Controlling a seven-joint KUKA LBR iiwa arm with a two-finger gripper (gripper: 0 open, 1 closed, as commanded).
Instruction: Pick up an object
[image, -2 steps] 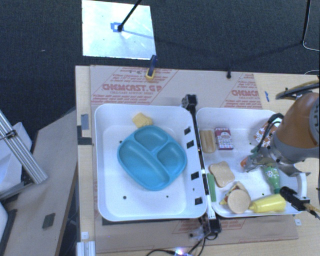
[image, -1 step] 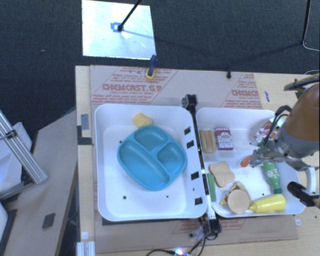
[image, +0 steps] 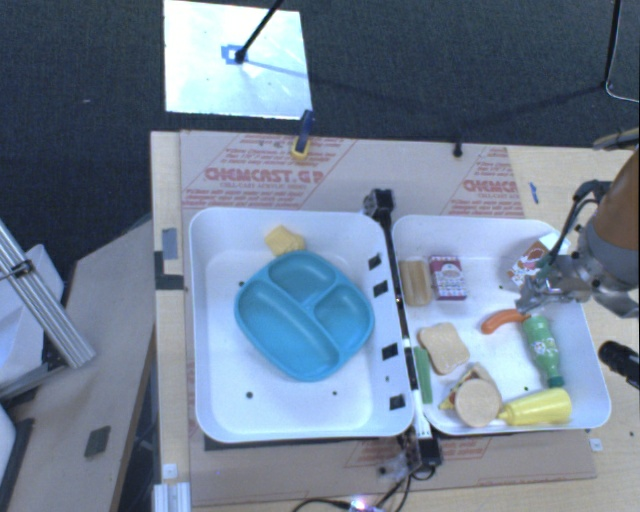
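My gripper (image: 533, 294) hangs low over the right side of the right bin (image: 490, 236). It is just above the orange sausage (image: 501, 320) and the cap end of the green bottle (image: 544, 351). A crumpled red and white packet (image: 526, 263) lies just behind it, partly hidden by the wrist. Further left in this bin lie a red box (image: 447, 277), a tan block (image: 413, 282) and a bread slice (image: 444, 347). A round bun (image: 476, 402), a yellow bottle (image: 536, 407) and a green stick (image: 423, 376) sit along the front.
The left bin (image: 225, 400) holds a blue divided plate (image: 303, 314) and a small yellow piece (image: 285, 240) behind it. A black divider with clips (image: 392, 300) runs between the bins. The arm comes in over the right bin's right rim.
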